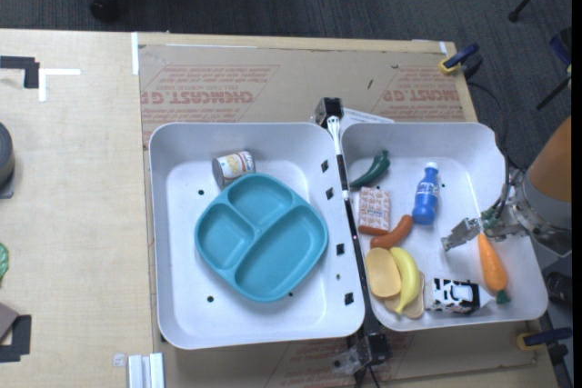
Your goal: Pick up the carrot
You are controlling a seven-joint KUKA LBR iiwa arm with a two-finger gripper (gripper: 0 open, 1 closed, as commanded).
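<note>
The orange carrot (492, 263), with a green stub at its lower end, lies along the right side of the right bin (427, 138), pointing up toward the arm. My gripper (475, 230) reaches in from the right edge and sits right at the carrot's upper end, touching or nearly touching it. From this slant I cannot make out whether the carrot is held.
The right bin also holds a blue bottle (425, 193), a green pepper (371, 168), a wafer (374, 207), a sausage (392, 232), a banana (406, 277) and a black-and-white carton (453, 295) just left of the carrot. The left bin (173, 286) holds a blue divided plate (262, 236) and a small can (234, 165).
</note>
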